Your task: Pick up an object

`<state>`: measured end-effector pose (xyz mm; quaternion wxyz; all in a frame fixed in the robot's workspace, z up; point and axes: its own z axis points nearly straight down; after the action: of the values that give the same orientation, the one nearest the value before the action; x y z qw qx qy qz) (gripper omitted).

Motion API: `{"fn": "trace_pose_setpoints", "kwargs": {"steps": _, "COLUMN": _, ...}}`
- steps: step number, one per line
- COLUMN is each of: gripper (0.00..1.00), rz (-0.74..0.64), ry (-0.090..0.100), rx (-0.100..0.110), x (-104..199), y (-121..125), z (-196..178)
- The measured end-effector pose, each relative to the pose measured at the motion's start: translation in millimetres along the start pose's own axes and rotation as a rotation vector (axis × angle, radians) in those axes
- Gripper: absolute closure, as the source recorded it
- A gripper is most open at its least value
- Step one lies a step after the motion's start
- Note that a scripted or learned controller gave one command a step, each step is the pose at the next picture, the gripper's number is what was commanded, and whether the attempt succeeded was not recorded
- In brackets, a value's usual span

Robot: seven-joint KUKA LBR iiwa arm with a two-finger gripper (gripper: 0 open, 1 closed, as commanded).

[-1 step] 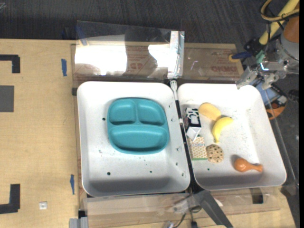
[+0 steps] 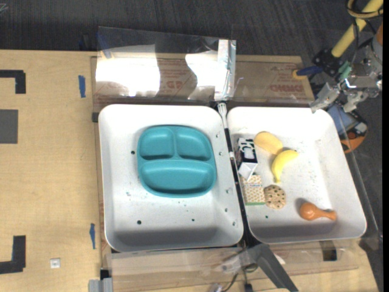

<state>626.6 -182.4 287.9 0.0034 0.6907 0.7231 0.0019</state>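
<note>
Below, tan bench (image 2: 48,181), dark floor (image 2: 182,5) beyond; jaws' state unclear.

You look down from one fixed camera above the bench (image 2: 42,163), tilted at a slant, far enough back to frame both white bins: the left bin (image 2: 115,224) and the right bin (image 2: 346,215), side by side.
</note>
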Motion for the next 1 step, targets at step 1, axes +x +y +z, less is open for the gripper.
{"fn": "trace_pose_setpoints", "kwargs": {"steps": 1, "gripper": 0.0, "rz": -0.007, "ry": 0.006, "rx": 0.019, "x": 15.3, "y": 1.7, "z": 157.1}}
